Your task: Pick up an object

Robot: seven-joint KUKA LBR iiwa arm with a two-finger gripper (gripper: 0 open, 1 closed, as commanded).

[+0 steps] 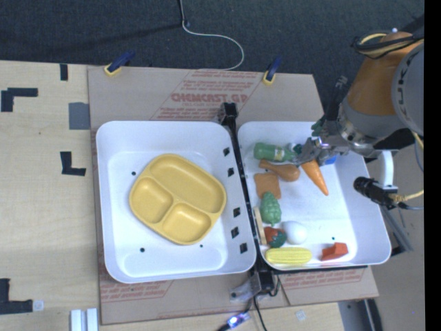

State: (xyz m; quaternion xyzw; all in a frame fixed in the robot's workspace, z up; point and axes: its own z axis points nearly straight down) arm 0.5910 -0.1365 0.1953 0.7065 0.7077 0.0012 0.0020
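Observation:
My gripper point(315, 147) hangs over the upper middle of the right bin point(358, 212). An orange carrot point(316, 176) lies slanted just below it, its thick end touching or right under the gripper's tip. To the gripper's left lie a green toy bottle point(271, 150) and a brown sausage-shaped piece point(282, 171). Whether the carrot is gripped is hidden from this angle.
The right bin also holds a brown bread slice point(267, 185), a green vegetable point(270, 209), a white egg point(296, 233), a corn cob point(288, 256) and a red piece point(334, 251). A yellow divided plate point(178, 198) lies in the left bin point(114, 185).

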